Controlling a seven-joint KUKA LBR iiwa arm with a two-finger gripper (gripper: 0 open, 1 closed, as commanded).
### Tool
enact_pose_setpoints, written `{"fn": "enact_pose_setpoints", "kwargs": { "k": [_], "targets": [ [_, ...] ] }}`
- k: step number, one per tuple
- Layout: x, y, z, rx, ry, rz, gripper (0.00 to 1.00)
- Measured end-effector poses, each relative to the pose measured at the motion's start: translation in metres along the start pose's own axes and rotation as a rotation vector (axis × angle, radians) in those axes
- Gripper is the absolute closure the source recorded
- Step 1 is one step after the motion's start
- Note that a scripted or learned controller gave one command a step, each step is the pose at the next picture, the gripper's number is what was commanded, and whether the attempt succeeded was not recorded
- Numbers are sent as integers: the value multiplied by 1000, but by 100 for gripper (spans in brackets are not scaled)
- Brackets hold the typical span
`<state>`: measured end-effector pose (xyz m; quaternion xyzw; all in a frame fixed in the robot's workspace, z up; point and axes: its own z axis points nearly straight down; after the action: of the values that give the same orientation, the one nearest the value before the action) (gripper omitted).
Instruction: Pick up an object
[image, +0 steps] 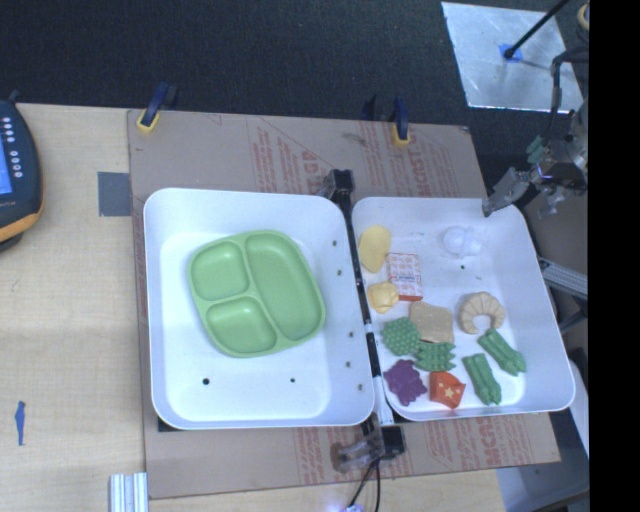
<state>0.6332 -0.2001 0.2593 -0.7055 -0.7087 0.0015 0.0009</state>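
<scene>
The right bin (520, 240) holds several toy foods. Among them are a yellow piece (374, 247), a smaller yellow piece (382, 296), a red-and-white packet (404, 273), a croissant (481, 311), a tan slice (432, 321), a leafy green piece (402, 335), a purple piece (404, 380), a red piece (446, 389) and two green pods (481, 378). A clear, faint object (458, 240) lies near the bin's back. My gripper (518, 182) hovers at the bin's back right corner, off to the side of all the toys.
The left bin (170, 390) holds a green divided plate (255, 292). Blue and yellow clamps (400, 122) pin the cardboard at the back. A handheld pendant (15, 165) lies at the far left on the bench.
</scene>
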Motion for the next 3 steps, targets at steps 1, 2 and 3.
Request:
{"fn": "enact_pose_setpoints", "kwargs": {
  "k": [1, 2, 3],
  "targets": [
    [71, 23, 132, 8, 4, -7, 0],
    [110, -55, 171, 12, 4, 0, 0],
    [107, -13, 167, -4, 0, -1, 0]
  ]
}}
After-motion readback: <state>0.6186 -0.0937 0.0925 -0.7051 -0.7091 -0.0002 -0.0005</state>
